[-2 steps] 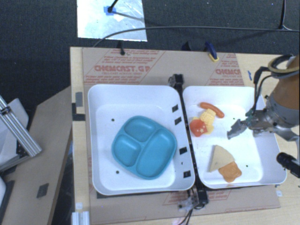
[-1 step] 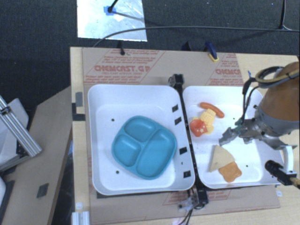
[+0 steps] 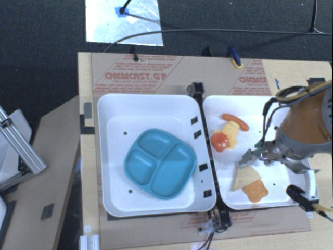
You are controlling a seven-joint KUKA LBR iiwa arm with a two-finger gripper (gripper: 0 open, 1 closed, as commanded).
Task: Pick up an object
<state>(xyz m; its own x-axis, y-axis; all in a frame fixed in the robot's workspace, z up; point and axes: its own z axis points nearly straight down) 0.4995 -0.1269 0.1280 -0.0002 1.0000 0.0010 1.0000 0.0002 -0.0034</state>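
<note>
Two bins: we see the gripper over the right one's wedge; whether it is apart or together, we cannot tell.

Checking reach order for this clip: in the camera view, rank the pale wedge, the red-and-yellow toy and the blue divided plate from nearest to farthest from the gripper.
From the gripper:
1. Pale wedge, right bin, just below it.
2. Red-and-yellow toy, right bin, toward the divider.
3. Blue divided plate, left bin.

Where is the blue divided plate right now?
The blue divided plate lies in the left bin, toward its near right side, across the divider from the toy food.
</note>
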